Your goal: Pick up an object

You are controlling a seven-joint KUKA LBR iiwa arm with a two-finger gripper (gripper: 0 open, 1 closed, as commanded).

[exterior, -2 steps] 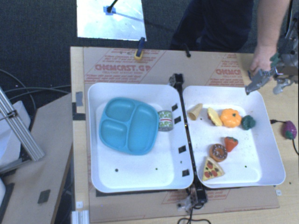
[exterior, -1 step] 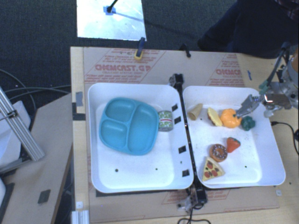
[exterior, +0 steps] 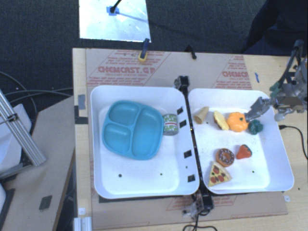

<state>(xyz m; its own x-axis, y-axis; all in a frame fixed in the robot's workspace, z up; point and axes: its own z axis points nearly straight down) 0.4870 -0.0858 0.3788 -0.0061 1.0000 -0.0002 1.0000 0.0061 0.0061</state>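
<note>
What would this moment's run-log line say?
tool: over right bin, beside orange fruit | grasp: unclear | blue plate: left bin

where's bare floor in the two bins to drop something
Left bin: a broad bare strip along the near wall, below the blue divided plate. Right bin: bare at the near right corner, past the strawberry and pizza slice. Crowded along its far half, around the orange and the gripper.

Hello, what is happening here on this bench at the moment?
A robot arm reaches in from the right over the right bin. Its hand is low beside the orange toy fruit and a small green piece, but no object is visibly between its fingers. A blue divided plate lies in the left bin.
</note>
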